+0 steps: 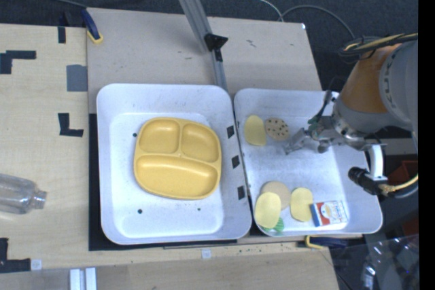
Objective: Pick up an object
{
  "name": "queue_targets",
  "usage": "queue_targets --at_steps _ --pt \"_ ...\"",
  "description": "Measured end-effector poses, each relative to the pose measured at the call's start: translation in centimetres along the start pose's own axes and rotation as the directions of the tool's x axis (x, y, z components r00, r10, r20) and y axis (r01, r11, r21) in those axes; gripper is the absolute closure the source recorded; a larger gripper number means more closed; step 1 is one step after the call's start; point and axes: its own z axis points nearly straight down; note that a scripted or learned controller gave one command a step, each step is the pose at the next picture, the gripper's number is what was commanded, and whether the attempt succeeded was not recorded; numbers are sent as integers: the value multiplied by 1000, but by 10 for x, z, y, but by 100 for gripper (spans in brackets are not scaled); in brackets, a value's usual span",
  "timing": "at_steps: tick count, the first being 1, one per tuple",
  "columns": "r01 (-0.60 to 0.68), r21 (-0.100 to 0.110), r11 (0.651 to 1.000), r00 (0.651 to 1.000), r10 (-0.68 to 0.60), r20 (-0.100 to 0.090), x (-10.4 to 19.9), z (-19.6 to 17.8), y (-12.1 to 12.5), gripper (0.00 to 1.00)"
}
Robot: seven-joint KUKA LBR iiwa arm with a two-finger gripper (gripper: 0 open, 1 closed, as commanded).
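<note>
Right bin [353,176]: cookie [276,126] left of gripper [293,144]

A single fixed camera looks down at a slant on the bench [170,44], both white bins [109,146] side by side mid-frame.

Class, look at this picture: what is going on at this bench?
A grey arm's gripper is over the right bin, near a brown perforated disc and a yellow piece. More yellow pieces and a small carton lie at the bin's near edge. The left bin holds a yellow divided plate.
</note>
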Motion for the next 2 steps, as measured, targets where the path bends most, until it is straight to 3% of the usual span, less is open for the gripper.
queue_targets --at_steps 1,2 --pt "-1 -6 1000 1000 1 1 16 -116 -78 0" --pt "2 0 1000 1000 -2 -2 17 -121 -77 100"
